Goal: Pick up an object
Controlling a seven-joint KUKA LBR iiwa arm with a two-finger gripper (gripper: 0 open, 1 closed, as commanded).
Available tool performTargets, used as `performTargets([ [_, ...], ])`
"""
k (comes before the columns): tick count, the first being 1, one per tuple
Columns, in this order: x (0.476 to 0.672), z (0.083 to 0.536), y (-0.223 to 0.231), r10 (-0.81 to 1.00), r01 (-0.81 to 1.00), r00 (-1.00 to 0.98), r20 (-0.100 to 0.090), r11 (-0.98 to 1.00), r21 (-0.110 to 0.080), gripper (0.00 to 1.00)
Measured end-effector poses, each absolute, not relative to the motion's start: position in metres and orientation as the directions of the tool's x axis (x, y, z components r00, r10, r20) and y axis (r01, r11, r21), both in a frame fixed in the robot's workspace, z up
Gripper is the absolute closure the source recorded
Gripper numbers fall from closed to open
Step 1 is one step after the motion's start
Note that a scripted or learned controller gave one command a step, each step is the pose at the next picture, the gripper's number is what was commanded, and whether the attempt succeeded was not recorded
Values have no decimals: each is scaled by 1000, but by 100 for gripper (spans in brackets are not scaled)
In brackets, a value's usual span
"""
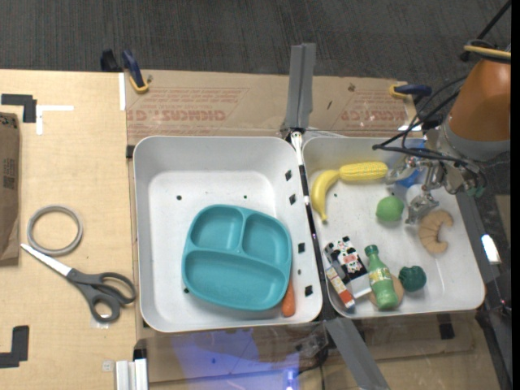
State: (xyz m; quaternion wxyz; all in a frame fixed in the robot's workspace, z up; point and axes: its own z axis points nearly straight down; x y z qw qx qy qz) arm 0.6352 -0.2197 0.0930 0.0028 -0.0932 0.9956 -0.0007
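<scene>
From the overhead camera you see two white bins side by side. The left bin holds one teal divided tray, with one orange carrot lying at the tray's lower right edge.

The right bin holds seven items: one banana, one corn cob, one green ball, one tan croissant, one green bottle, one dark green vegetable piece, and one printed packet.

The gripper hangs over the right bin's upper right area, between the green ball and the croissant. Its fingers point down with nothing visibly between them; you cannot tell how wide they stand.

Left of the bins lie one pair of scissors and one tape roll.
</scene>
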Motion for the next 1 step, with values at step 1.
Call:
performTargets([
  [1, 635, 93, -219, -186, -186, -982, -5, 982, -2, 0],
])
